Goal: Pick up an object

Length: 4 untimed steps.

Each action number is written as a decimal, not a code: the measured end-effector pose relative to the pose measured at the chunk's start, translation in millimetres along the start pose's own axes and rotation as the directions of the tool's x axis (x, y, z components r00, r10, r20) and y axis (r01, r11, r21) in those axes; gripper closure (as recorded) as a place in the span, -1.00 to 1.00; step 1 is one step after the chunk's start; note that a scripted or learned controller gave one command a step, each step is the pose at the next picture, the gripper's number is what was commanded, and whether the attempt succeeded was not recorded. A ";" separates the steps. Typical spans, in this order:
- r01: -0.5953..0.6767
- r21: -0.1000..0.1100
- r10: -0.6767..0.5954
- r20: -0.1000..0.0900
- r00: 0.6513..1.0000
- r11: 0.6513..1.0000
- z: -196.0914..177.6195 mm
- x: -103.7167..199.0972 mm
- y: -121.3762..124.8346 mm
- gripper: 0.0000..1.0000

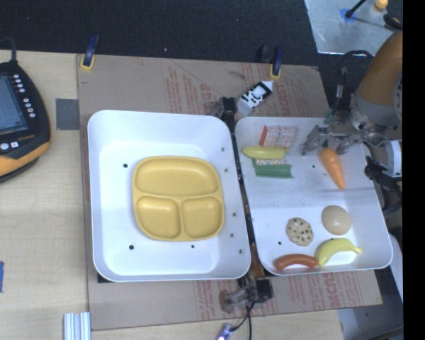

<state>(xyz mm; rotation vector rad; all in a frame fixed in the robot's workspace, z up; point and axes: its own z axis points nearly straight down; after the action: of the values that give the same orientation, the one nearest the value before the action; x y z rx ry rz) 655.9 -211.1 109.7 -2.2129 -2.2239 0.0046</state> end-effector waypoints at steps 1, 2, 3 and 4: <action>-0.002 -0.002 0.002 0.000 1.000 1.000 -9.0 -0.2 -21.6 -1.00; 0.001 -0.001 -0.001 0.000 1.000 1.000 -19.6 -0.2 -21.3 1.00; 0.002 0.000 -0.002 0.000 1.000 1.000 -19.4 -0.1 -21.4 -1.00; 0.004 0.000 -0.004 0.001 1.000 1.000 -30.2 -0.5 -21.1 1.00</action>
<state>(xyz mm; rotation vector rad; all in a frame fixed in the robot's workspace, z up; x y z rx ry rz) 634.9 -211.7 140.0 -2.2085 -2.2293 0.0054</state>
